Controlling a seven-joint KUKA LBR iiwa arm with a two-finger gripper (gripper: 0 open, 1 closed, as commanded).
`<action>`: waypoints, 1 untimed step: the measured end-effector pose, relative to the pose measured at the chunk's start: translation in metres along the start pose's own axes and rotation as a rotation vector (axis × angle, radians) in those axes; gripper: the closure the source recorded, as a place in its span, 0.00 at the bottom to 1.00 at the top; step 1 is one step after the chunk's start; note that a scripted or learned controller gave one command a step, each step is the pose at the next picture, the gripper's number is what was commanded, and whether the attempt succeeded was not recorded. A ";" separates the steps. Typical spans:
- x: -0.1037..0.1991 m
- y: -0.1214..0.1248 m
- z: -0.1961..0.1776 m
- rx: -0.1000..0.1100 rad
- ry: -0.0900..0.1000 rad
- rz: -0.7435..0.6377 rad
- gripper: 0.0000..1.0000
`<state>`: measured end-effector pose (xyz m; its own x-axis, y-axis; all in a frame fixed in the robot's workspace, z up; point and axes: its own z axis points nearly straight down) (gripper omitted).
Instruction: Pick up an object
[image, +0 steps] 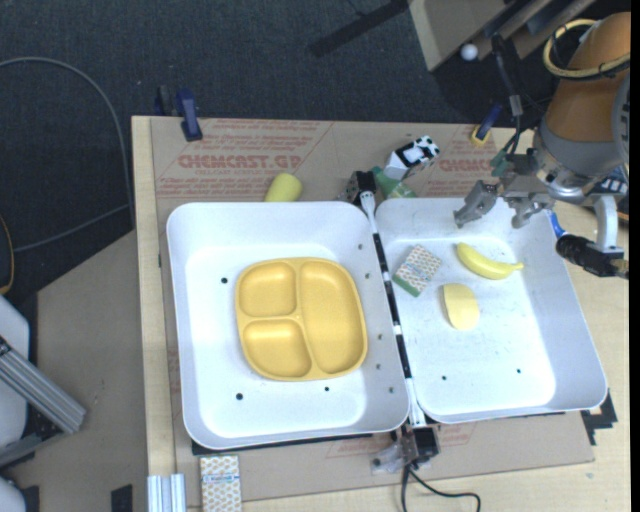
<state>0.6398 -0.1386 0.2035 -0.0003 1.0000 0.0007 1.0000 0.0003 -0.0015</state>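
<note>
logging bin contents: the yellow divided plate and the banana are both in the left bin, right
Not quite. The camera view shows the yellow divided plate in the left bin, but the banana lies in the right bin, below the gripper.

From my seat at the remote station I see a light wooden bench top covered by a brown cardboard sheet with red printed lettering. Around it lies a dark blue-grey carpeted floor. A thin grey cable loops over that carpet at upper left. A blue clamp grips the cardboard's far edge. A silver aluminium rail slants across the lower left corner. Lighting is even and soft, with faint shadows.
</note>
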 end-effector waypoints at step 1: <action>-0.035 -0.003 0.119 0.000 -0.001 0.001 0.00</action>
<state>0.6368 -0.1733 0.0842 0.0009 1.0000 -0.0002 1.0000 -0.0009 -0.0014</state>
